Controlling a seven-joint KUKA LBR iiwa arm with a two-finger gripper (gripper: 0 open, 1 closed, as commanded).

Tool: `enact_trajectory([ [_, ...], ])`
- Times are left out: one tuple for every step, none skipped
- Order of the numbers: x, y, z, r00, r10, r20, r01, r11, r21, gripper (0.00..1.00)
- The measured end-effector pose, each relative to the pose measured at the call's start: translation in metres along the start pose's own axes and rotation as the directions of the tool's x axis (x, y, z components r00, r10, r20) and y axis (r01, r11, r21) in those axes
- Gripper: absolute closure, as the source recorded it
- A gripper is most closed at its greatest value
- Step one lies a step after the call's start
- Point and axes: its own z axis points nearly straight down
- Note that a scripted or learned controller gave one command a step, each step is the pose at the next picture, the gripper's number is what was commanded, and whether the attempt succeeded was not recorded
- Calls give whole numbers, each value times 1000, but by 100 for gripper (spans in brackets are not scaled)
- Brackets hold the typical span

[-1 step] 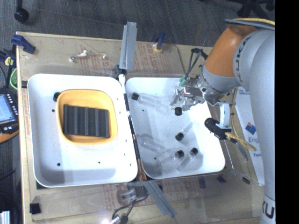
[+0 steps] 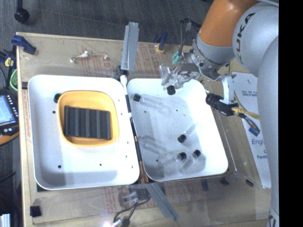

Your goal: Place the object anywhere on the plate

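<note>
Camera view: the desk [image 2: 57,48] carries two white bins. The left bin [image 2: 42,164] holds a yellow plate [image 2: 87,100] with a dark ribbed block [image 2: 87,123] lying on it. The right bin [image 2: 213,150] holds several clear vials with black caps; one vial [image 2: 147,100] lies near the far left corner, others [image 2: 182,157] cluster toward the near side. The arm [image 2: 236,22] reaches in from the right, its hand [image 2: 171,82] above the right bin's far edge, pinching a clear vial with a black cap [image 2: 171,90], well apart from the plate.

Two bins [image 2: 42,86], one plate [image 2: 87,100], several vials [image 2: 187,132]
</note>
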Motion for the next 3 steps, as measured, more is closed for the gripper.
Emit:
enact_trajectory([
  [33, 15, 99, 960, -280, -1, 280, 960, 4, 100],
  [101, 25, 98, 928, -373, 1, 373, 928, 1, 100],
  [101, 25, 98, 928, -373, 1, 373, 928, 1, 0],
])
